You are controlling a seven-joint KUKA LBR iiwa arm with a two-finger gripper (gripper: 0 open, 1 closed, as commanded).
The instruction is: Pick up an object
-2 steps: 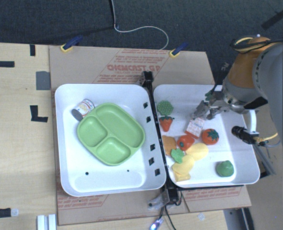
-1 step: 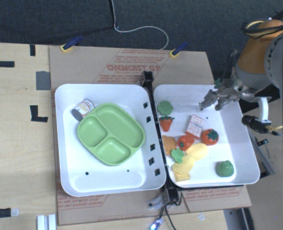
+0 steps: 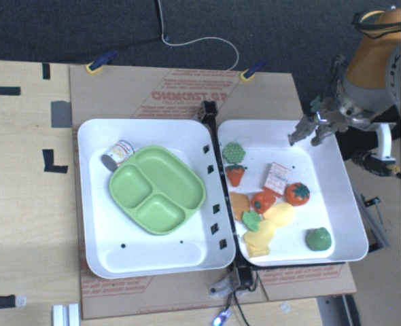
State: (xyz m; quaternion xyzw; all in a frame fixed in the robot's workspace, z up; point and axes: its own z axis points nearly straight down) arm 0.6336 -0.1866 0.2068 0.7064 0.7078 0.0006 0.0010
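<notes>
My gripper (image 3: 308, 134) hangs over the far right corner of the right bin (image 3: 336, 161), open, with nothing between its fingers. Below it in that bin lie toy foods: a strawberry with a green top (image 3: 234, 161), a small pink-and-white packet (image 3: 277, 177), a red tomato (image 3: 297, 193), a red pepper (image 3: 262, 201), an orange piece (image 3: 238, 204), yellow pieces (image 3: 268, 226) and a green round piece (image 3: 318, 238). The packet is the thing closest to the gripper, a little toward the front and left of it.
The left bin (image 3: 92, 202) holds a green divided plate (image 3: 157, 189) and a small tin can (image 3: 117, 153) lying by its far left edge. A black divider with clips runs between the bins. A white cable crosses the dark floor behind the bench.
</notes>
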